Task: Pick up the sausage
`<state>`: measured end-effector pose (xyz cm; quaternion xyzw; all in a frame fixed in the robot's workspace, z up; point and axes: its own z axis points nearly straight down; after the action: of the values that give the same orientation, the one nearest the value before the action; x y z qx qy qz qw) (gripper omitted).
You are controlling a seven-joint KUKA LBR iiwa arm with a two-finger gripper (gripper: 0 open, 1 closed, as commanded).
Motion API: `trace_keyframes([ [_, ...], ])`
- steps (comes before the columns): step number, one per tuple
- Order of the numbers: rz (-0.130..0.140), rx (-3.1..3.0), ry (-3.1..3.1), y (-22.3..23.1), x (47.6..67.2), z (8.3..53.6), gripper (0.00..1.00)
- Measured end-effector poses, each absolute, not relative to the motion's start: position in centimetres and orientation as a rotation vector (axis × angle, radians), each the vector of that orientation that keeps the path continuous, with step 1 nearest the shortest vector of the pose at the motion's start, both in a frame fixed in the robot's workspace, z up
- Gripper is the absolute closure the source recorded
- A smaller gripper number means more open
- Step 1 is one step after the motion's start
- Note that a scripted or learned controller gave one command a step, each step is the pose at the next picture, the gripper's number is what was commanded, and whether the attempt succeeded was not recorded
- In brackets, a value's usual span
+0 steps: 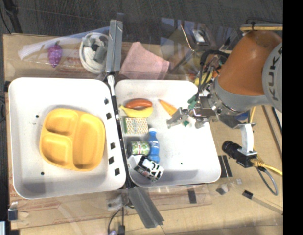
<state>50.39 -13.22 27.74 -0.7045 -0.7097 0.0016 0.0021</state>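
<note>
The sausage (pixel 138 103) is a short red-orange piece lying at the back left of the right bin (pixel 190 155), resting on a yellow banana (pixel 137 111). My gripper (pixel 176 121) hangs over the middle of the right bin, to the right of the sausage and apart from it. Its fingers (pixel 172 122) point left and stand open with nothing between them. An orange carrot (pixel 166 106) lies just behind the fingertips.
Along the right bin's left wall lie a patterned box (pixel 136 126), a green can (pixel 139 148), a blue bottle (pixel 153 146) and a black-and-white toy (pixel 150 169). A yellow divided plate (pixel 73 138) sits in the left bin (pixel 24 97). A pink cloth (pixel 144 61) lies behind the bins.
</note>
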Motion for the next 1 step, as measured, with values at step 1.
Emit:
trace_keyframes([
  [1,-0.02,-1.993,-2.449,-13.54,50.71,11.78,0.0],
])
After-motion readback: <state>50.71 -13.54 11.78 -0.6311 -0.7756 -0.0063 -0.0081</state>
